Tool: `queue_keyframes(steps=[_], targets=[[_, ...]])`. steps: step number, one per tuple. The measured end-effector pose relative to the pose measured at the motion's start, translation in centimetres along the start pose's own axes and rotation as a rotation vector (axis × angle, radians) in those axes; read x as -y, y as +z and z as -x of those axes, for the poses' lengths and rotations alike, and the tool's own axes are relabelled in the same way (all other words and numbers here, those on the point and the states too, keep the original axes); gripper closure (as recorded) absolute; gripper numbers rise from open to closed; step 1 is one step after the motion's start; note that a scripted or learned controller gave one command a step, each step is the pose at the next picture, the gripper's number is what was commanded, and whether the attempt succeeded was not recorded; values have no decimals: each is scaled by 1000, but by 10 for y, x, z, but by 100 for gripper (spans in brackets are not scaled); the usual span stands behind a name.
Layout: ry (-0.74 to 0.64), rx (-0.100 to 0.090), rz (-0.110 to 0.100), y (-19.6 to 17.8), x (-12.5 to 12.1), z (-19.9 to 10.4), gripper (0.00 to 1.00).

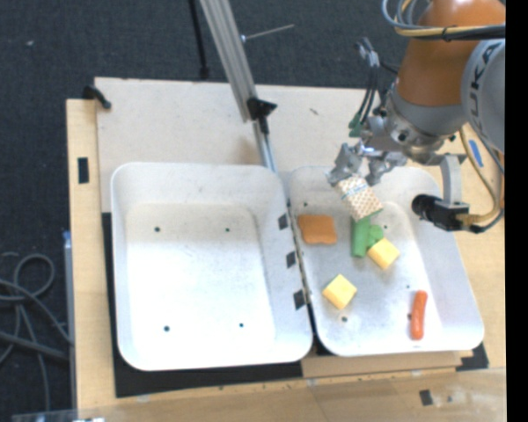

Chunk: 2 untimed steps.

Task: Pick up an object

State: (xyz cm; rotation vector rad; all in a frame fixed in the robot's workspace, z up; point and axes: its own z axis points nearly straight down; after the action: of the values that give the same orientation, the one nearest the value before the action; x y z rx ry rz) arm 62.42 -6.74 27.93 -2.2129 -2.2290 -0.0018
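Far to my left lies the left bin (202, 262); nearer, below-left of my pincer (359, 172), an orange-brown block (318, 229); my pincer is clenched on a patterned block (363, 199), with a green block (365, 236) just beneath

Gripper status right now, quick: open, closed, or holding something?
Gripper: closed on a speckled, cream-coloured block, held over the right bin.
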Motion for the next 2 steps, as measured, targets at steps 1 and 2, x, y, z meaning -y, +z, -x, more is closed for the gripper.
queue_keyframes(steps=[1, 2], targets=[[4, 1, 0, 12, 22, -49, 100], [1, 1, -1, 27, 39, -100, 100]])
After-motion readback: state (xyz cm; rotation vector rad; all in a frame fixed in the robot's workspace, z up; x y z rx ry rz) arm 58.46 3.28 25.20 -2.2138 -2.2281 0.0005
